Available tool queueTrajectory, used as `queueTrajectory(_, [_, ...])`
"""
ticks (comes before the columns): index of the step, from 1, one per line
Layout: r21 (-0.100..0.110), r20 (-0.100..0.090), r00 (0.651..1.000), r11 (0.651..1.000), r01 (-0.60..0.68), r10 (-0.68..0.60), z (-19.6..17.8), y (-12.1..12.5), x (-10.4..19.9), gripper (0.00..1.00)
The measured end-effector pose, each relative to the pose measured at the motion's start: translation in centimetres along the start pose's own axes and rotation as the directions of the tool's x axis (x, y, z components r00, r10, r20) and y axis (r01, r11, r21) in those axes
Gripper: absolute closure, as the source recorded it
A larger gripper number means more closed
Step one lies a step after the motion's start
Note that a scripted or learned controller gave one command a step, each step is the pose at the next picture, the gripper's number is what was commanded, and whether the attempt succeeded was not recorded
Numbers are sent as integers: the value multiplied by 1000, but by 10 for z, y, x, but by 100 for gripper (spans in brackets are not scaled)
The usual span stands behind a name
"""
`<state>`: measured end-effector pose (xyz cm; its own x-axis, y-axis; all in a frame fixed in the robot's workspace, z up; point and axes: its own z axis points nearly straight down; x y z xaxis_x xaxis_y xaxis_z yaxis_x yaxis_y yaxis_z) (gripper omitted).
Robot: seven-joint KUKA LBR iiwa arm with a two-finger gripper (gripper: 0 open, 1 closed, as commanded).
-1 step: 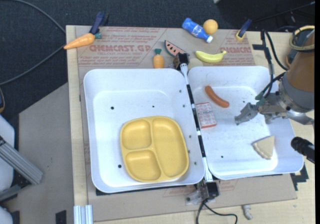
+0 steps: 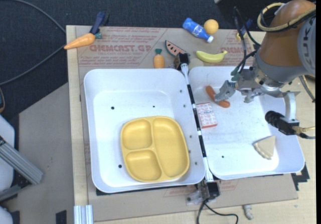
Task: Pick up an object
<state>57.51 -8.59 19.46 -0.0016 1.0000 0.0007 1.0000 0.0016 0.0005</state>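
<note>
Reading "CHEMCAST" in red on the cardboard sheet (image 2: 120,47) under both bins, while the gripper (image 2: 235,90) hangs open just above the orange sausage (image 2: 217,96) in the right bin (image 2: 241,168), near the divider, with a small red-printed packet (image 2: 206,116) beside it and bare floor mid-bin.

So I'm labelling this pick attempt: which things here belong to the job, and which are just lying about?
Job:
- grey two-finger gripper
- orange-red sausage-shaped toy beside it in the right white bin

Lying about:
- red-and-white printed card
- pale wedge-shaped piece
- yellow three-compartment plate in the left white bin
- yellow toy banana
- orange toy carrot
- blue bottle
</note>
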Motion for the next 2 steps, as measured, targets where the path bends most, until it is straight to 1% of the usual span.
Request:
queueTrajectory(1, [0,1,1000,1000,-2,2,110,47,-11,0])
queueTrajectory(2, [-1,1,1000,1000,0,0,110,76,-14,0])
